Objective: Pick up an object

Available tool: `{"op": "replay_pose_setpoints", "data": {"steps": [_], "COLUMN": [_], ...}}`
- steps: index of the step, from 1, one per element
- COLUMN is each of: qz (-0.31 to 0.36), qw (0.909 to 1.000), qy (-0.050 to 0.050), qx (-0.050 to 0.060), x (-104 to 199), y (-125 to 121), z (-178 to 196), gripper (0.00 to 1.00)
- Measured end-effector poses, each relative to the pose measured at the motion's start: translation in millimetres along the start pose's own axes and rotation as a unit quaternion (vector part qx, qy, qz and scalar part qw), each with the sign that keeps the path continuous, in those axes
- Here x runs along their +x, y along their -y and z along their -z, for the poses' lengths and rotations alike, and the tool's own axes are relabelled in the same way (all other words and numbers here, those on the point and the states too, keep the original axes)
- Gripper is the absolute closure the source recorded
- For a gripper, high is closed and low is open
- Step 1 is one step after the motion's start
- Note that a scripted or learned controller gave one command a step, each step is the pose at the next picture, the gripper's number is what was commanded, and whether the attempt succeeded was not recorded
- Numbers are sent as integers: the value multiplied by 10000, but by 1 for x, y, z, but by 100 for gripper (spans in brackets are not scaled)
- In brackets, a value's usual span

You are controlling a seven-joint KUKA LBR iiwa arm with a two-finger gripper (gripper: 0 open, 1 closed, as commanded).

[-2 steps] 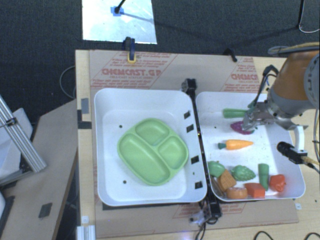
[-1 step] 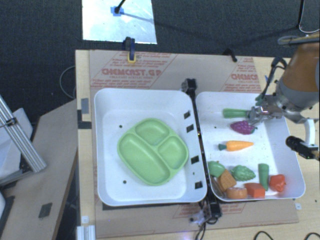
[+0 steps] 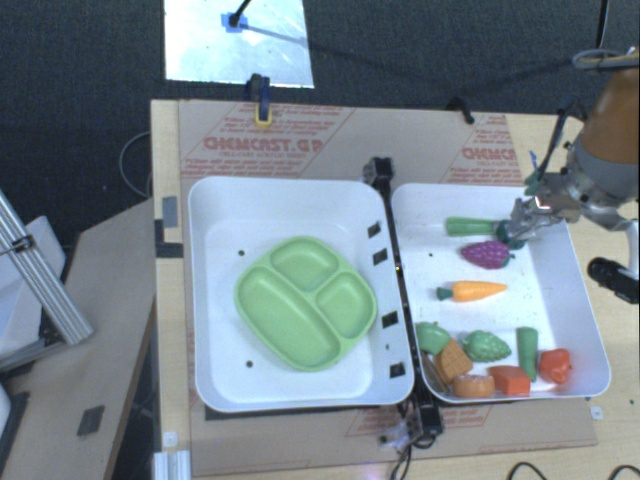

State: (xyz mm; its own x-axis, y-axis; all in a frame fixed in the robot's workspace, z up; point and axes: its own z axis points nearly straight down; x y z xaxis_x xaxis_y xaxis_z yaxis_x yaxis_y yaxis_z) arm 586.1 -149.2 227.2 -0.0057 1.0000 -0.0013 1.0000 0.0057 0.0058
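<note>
White plastic forms the two shallow bins we see side by side on the cardboard-covered surface (image 3: 300,133). We find the left bin (image 3: 215,208) holding a single pale green divided plate (image 3: 305,303), with one long compartment and two smaller ones.

We find the right bin (image 3: 570,268) holding toy foods. Near its far end lies a green stalk-shaped vegetable (image 3: 470,226), its long axis running left to right. Just beside it, toward us, sits a purple grape bunch (image 3: 486,254). Below that lies an orange carrot (image 3: 474,291), long axis also left to right, its green top at the left and its tip pointing right. Along the near wall we see a cluster: a green leafy piece (image 3: 432,337), a tan waffle-textured piece (image 3: 453,359), a bumpy green piece (image 3: 488,345), a short upright green piece (image 3: 527,346), an orange-red block (image 3: 508,379) and a red piece (image 3: 555,365).

We see the hand (image 3: 520,226) low over the far end of the right bin, at the right end of the green stalk and just above the grapes. It is small and blurred, so we cannot tell how it is set or whether it touches either item. The arm (image 3: 610,143) is cut off at the right edge.
</note>
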Motion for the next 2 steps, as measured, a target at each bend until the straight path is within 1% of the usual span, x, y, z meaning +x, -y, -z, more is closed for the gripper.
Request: {"op": "replay_pose_setpoints", "data": {"steps": [1,2], "qz": [23,25], "qw": [10000,10000], "qy": [-12,-16], "qx": [2,4], "x": [49,100], "y": [-28,-60], "z": [11,13], "gripper": [100,100]}}
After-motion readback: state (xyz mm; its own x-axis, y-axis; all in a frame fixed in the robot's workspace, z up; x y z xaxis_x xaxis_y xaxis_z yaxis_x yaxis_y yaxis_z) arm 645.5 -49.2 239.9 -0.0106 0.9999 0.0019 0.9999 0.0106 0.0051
